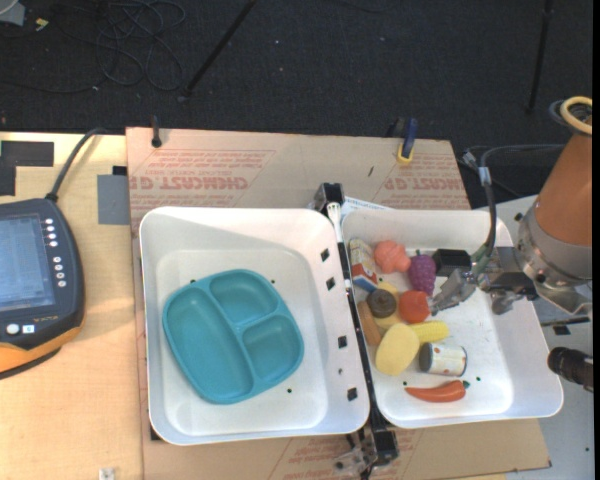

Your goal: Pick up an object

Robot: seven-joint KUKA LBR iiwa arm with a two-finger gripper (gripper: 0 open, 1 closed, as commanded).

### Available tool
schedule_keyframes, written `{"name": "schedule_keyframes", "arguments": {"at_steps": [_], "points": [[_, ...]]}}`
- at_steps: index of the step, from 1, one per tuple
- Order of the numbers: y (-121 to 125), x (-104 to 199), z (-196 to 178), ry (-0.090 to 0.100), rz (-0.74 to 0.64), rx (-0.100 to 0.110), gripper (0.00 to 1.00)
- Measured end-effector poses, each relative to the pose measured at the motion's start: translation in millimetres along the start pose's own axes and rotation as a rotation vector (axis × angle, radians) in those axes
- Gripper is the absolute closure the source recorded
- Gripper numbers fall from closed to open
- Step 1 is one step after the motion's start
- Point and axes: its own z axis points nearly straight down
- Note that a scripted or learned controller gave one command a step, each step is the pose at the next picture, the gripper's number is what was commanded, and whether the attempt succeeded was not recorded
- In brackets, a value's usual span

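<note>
The right white bin (520, 393) holds several toy items: a pink piece (390, 256), a purple grape bunch (421, 269), a red tomato (413, 306), a yellow lemon (397, 349), a small white can (443, 358) and a red chili (436, 392). My gripper (457, 288) hangs low over this bin's middle, just right of the tomato and the grapes and above the can. Nothing can be seen held in it. The grey arm with its orange band (568, 198) reaches in from the right.
The left white bin (170, 238) carries a teal divided plate (233, 334). A brown round piece (382, 303) and a blue item (365, 286) lie by the divider between the bins. A teach pendant (25, 268) rests at the far left of the bench.
</note>
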Motion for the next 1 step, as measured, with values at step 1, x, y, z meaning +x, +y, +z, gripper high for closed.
{"name": "schedule_keyframes", "arguments": {"at_steps": [1], "points": [[-2.8, -16.2, 157.2, -0.002, 0.0, -0.01, 0.0]]}}
